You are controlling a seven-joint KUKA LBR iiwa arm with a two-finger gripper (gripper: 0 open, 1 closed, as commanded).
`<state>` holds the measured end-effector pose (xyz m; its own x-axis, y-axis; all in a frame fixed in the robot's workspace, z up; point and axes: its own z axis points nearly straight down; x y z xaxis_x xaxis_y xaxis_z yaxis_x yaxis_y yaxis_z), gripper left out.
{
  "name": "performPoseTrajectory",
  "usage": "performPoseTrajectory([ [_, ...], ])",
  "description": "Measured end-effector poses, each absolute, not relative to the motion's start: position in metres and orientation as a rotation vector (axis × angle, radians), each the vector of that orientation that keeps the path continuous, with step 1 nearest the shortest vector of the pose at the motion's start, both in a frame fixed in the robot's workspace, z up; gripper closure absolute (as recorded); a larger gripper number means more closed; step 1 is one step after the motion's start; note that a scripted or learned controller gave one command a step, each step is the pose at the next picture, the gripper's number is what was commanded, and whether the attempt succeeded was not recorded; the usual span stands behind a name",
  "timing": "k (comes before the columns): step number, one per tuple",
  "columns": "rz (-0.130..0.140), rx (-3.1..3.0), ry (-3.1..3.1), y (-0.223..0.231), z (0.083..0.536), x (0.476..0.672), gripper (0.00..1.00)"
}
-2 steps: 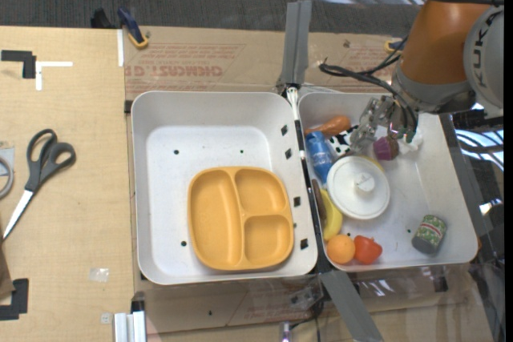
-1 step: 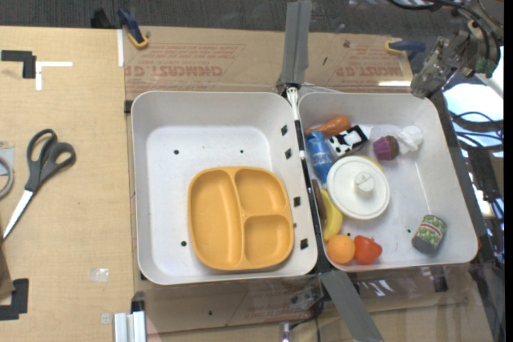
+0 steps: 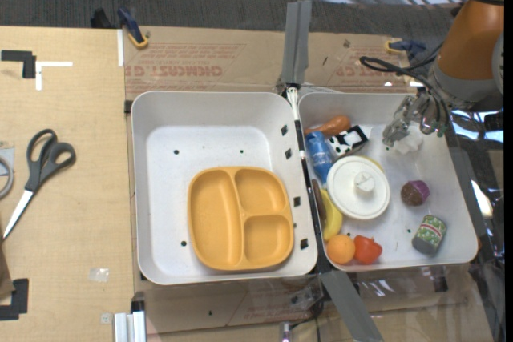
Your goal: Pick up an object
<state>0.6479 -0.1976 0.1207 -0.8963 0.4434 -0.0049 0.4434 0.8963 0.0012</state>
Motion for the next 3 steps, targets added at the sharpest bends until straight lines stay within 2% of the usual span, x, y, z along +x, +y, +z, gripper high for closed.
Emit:
performPoseTrajectory([
  [1,-0.003,1.152,2.916,-0.147,0.094,0.631,1.00],
  [2,0.001,1.121,2.929,-0.089,0.206,0.655,1.00],
  [3,-0.001,1.205,2.896,-0.160,0.330,0.638,1.00],
])
